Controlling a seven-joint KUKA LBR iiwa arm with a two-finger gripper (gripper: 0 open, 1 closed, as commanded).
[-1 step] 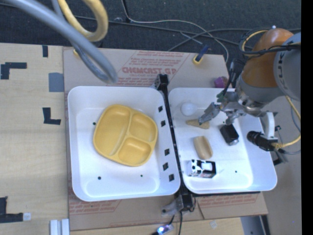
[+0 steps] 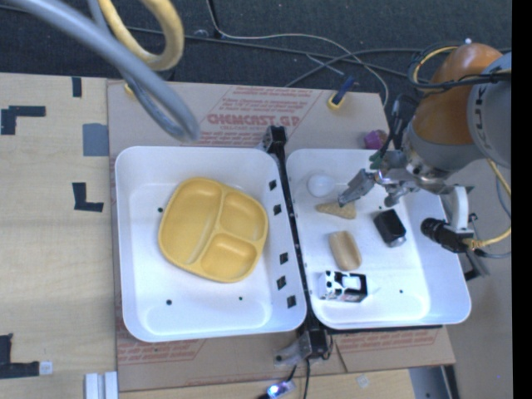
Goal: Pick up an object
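Gripper fingers (image 2: 356,191) on the grey arm with the orange band (image 2: 453,115) hung low over the right white bin (image 2: 445,302), close above a small flat tan piece shaped like a wedge (image 2: 336,210). How wide the gripper stood could not be told, and nothing could be seen held in it. The right bin had several little things in it. A small round white ball (image 2: 319,185) lay near the top left corner, just above the tan wedge. A small black block (image 2: 389,227) lay to the right of the wedge, close under the arm's wrist. A tan object shaped like a bread roll (image 2: 344,249) lay near the middle of the bin, below the wedge. A black and white toy with spots like a cow (image 2: 344,286) lay near the bottom, just below the roll. The left white bin (image 2: 137,302) held one big thing, a yellow plastic plate with three sections (image 2: 214,229), which lay flat in the middle of that bin. Both bins sat side by side on a brown cardboard sheet with red letters (image 2: 249,115), touching along a black strip (image 2: 287,239) between them. A small purple thing (image 2: 374,139) sat on the cardboard, outside the right bin near its top edge.
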